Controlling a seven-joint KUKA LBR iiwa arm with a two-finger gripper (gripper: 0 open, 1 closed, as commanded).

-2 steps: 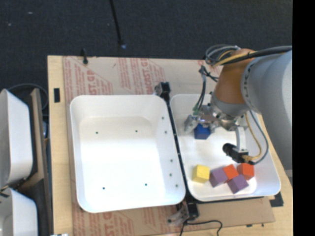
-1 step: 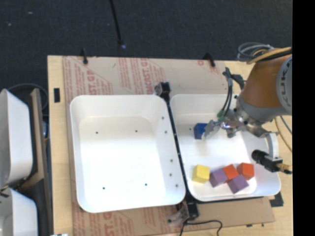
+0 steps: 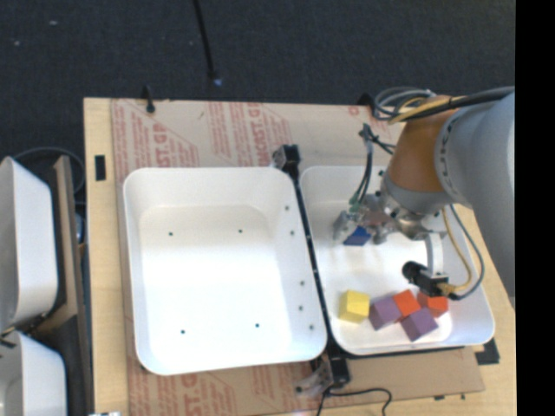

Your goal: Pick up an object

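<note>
Arm: the grey arm (image 3: 468, 146) with its orange band reaches in from the right and hangs over the far part of the right bin (image 3: 473, 332).
Hand: the gripper (image 3: 364, 229) is low in that bin, right at a blue block (image 3: 356, 238); whether it is wide, narrow or closed on the block I cannot tell, because the wrist hides it.
Blue block: lies in the far left part of the right bin, apart from the other blocks.
Other blocks: a yellow block (image 3: 354, 305), two purple blocks (image 3: 382, 312) (image 3: 420, 323) and an orange block (image 3: 407, 302) sit bunched along the near wall of the same bin, some touching.
Left bin: the left bin (image 3: 143, 258) is next to it, sharing a middle wall.
Handling: the blue block looks small, stiff and light, probably smooth-sided, so it may slide or tip if nudged.
Where to hold: across two opposite flat faces, square on, low enough that it does not squirt out.
</note>
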